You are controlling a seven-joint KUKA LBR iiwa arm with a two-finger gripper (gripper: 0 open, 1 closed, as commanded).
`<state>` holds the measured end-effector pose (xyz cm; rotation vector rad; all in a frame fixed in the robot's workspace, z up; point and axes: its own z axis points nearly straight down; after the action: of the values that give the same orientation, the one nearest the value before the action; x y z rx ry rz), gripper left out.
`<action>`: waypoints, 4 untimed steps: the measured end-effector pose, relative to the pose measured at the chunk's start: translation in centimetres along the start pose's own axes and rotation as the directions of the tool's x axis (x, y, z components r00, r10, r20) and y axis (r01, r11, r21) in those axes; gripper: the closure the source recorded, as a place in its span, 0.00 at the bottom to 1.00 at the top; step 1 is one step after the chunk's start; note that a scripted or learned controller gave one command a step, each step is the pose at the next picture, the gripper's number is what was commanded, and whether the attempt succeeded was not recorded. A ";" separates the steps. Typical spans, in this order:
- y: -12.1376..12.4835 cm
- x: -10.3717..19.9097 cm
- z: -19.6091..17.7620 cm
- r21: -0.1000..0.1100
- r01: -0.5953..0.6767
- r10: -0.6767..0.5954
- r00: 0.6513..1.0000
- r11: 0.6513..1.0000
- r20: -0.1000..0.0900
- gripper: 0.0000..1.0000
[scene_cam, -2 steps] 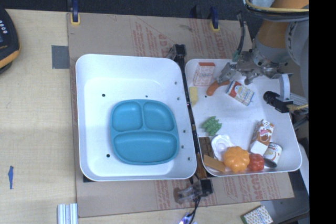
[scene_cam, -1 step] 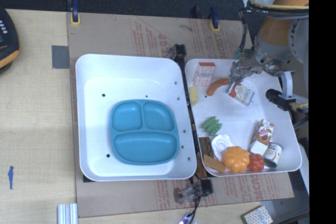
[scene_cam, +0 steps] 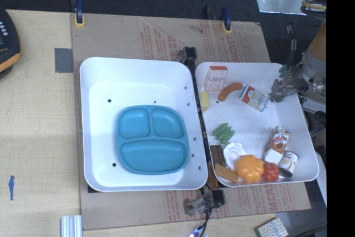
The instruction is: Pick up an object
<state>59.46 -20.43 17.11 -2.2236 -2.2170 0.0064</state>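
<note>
The surface [scene_cam: 39, 136] carries a brown cardboard sheet [scene_cam: 138, 36], clamped along its upper edge, presumably to give the two bins a fixed base. At centre left, the left bin [scene_cam: 91, 72] holds a single blue divided plate [scene_cam: 152, 139] lying flat in its lower half; the plate is broad and shallow, so it would judge as a poor candidate for a two-finger grasp. The right bin [scene_cam: 302, 119], touching the left bin along their shared edge, holds the smaller task candidates. In its upper part lie a small carton with a red top [scene_cam: 215, 77], an orange sausage-shaped item [scene_cam: 229, 91] just beside it, and a tilted white-and-red packet [scene_cam: 254, 98] further right. A green leafy item [scene_cam: 224, 132] lies alone near the bin's middle. The lower part is crowded: a white item [scene_cam: 234, 151], an orange bell pepper [scene_cam: 249, 168], a red item [scene_cam: 270, 173], a brown-labelled pouch [scene_cam: 277, 140] and a small can [scene_cam: 288, 162] lie close together or touching. The end effector [scene_cam: 282, 88] sits at the bin's upper right rim, just beside the white-and-red packet, which is judged the nearest pick target. Whether it touches the packet cannot be determined, and its opening state cannot be told; nothing is visibly held.
</note>
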 end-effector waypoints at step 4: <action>-7.3 11.3 7.8 0.009 0.007 -0.007 1.000 1.000 -0.004 0.00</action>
<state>52.22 -9.13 9.27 -2.2087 -2.2183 0.0121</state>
